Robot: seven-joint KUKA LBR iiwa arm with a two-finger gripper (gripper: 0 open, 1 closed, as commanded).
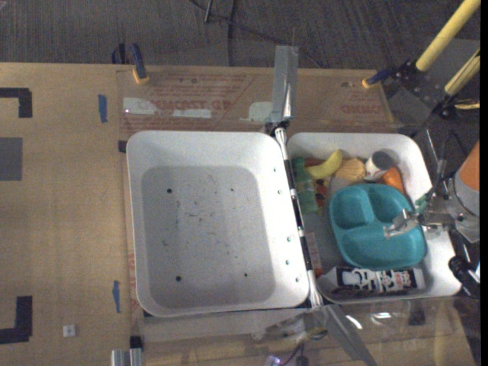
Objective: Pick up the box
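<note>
Wooden counter carries two white bins, the left bin at frame centre. In the right bin, the dark box lies flat along the lower wall, below a teal tray. Above-right of the box, the claw hangs over the tray's right side; whether it is spread I cannot tell.

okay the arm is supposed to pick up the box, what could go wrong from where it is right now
1. The tool sits over the teal tray, not the box, so it may catch the tray.
2. The box lies flat against the right bin front wall, leaving little finger room.
3. The banana and other items crowd nearby.
</note>
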